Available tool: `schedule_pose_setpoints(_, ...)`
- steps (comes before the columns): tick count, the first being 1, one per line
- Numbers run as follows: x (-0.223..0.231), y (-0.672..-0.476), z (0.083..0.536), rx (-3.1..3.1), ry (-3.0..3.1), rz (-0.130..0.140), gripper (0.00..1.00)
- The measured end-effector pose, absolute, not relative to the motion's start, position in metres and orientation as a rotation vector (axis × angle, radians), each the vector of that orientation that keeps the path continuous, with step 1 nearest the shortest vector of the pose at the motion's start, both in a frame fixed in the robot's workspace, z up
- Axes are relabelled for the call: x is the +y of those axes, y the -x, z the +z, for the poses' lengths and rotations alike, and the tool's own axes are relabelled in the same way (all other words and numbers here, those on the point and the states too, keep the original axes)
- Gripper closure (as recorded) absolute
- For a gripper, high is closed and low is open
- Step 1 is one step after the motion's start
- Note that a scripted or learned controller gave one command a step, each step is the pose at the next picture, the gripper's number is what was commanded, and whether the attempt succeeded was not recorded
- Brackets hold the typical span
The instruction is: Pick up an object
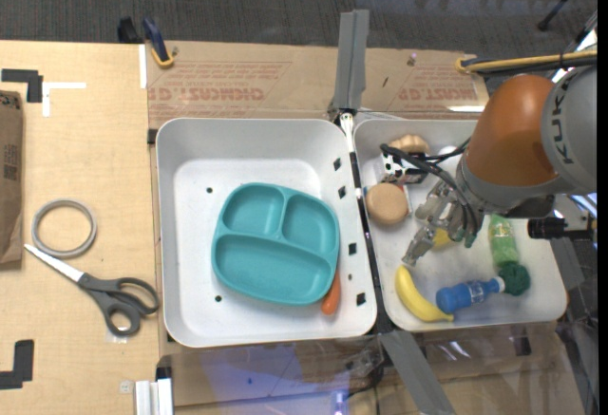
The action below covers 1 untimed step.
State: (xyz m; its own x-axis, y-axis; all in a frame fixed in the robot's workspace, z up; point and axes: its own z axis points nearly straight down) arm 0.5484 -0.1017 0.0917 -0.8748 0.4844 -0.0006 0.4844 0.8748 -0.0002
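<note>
My gripper [425, 237] hangs over the middle of the right bin [546, 309], pointing down and to the left. Just below it lies a yellow banana [416, 297]. A tan round object [387, 203] sits to its upper left, with a black-and-white toy [399, 166] and a beige lump [410, 143] behind it. A blue bottle [465, 295], a green bottle [501, 240] and a dark green ball [514, 277] lie to the gripper's right. I see nothing held in the gripper.
The left bin [180, 214] holds a teal divided plate [276, 243] with an orange carrot [331, 295] at its lower right edge. Scissors [100, 292] and a tape roll [64, 227] lie on the wooden bench at left.
</note>
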Motion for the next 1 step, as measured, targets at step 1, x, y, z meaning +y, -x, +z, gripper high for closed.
schedule_pose_setpoints(1,-0.1016,-0.5494,0.1012,3.04,-0.782,-0.002,1.0)
